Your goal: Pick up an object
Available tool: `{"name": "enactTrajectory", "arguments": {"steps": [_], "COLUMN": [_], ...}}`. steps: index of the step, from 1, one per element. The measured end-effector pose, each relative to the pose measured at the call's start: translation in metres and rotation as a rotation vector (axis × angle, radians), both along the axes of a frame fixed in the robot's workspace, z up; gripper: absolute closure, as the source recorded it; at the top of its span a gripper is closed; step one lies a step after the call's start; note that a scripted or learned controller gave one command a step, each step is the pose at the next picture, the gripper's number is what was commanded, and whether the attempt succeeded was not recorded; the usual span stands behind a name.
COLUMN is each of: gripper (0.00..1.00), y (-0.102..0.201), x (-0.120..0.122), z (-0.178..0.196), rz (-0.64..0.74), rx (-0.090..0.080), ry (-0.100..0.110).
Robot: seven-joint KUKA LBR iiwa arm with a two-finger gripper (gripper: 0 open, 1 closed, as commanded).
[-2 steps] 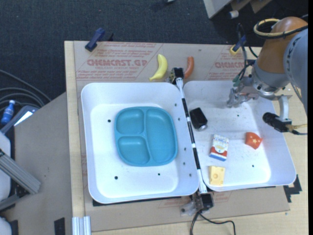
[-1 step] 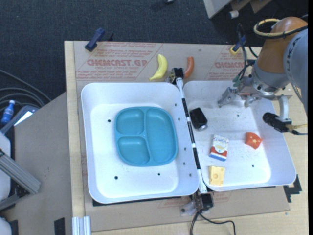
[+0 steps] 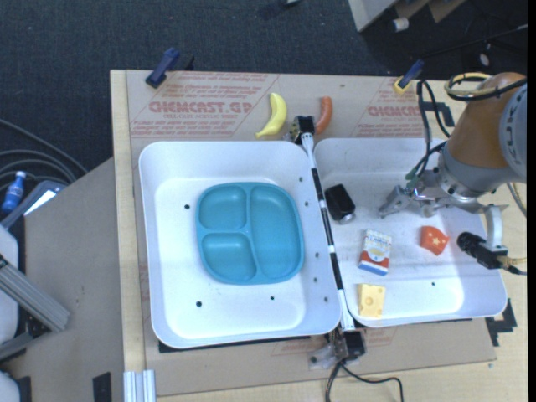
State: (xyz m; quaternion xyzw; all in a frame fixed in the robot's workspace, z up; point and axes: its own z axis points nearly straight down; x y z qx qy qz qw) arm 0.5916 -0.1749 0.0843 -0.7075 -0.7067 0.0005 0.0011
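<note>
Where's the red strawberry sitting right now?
The strawberry lies in the right bin, toward its right side, just below the gripper and right of the small carton.

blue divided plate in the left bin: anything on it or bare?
Bare. The blue divided plate lies flat in the left bin, and all three compartments show plain blue with nothing in them.

Dark carpet floor (image 3: pixel 126 23), black cables (image 3: pixel 38 153) at left, brown bench top (image 3: pixel 209 99)
</note>
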Motion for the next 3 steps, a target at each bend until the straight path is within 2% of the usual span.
{"name": "enactTrajectory", "arguments": {"steps": [1,2,3], "gripper": [0.00,1.00,0.00], "y": [-0.012,-0.012,-0.012], "x": [0.042,0.043,0.043], "z": [0.001,0.011,0.011], "rz": [0.002,0.003,0.003], "rx": [-0.002,-0.003,-0.003], "ry": [-0.004,-0.007,-0.006]}}
